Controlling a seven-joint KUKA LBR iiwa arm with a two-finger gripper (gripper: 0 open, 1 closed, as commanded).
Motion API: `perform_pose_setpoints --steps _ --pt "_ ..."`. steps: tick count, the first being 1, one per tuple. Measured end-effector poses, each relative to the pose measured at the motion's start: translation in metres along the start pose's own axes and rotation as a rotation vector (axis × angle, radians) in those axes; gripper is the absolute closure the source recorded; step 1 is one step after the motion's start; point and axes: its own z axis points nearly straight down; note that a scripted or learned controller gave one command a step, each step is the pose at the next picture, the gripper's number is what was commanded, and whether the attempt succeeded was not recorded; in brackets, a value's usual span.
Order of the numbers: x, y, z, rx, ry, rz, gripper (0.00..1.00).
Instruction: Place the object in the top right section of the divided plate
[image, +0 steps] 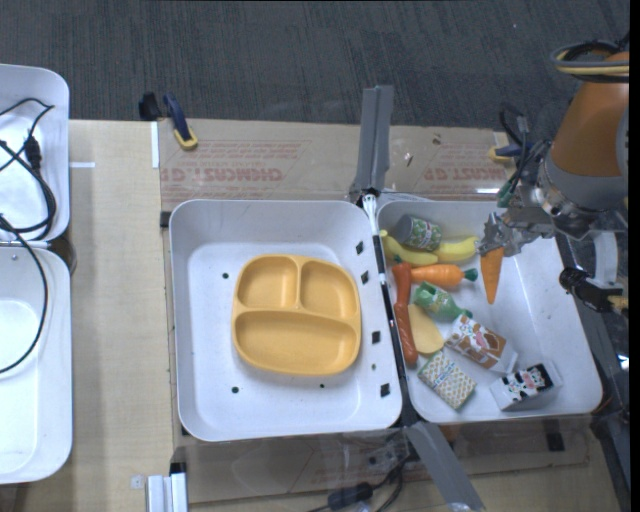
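The two-finger gripper (497, 240) is up over the right white bin (575, 330) with a tapered orange cone-shaped toy, looks like a plastic carrot (492, 273), hanging point-down from its fingertips. From what I can see the fingers are closed in on the wide top end of it, so I'd call that a hold, though the contact spot is small and a bit murky

So my read: the pick is done and we're at the lift/carry stage. The target is the yellow divided plastic plate (296, 314) sitting in the left white bin (190, 330), well apart from the gripper. Its top right section is the smaller compartment nearest the bin divider, beside the matching top left one, with the big compartment below

Next move needs a clean lift, a traverse left over the grey divider rail (375, 150) between the bins, then lowering over that upper right pocket before letting go. The cone is long and dangling, so it could tip across the ridge into the neighbouring section

Other stuff below it in the right bin: a yellow toy banana (452, 247), another orange carrot with a green top (437, 275), a green can (423, 233), a few small printed cartons (480, 342). Low carry might clip them
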Motion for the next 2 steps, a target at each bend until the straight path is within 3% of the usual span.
perform_pose_setpoints --steps 1,2 --pt "0.08 -0.007 -0.015 0.002 0.001 0.168 1.0" --pt "0.085 -0.003 0.005 0.003 0.0 0.035 1.0"
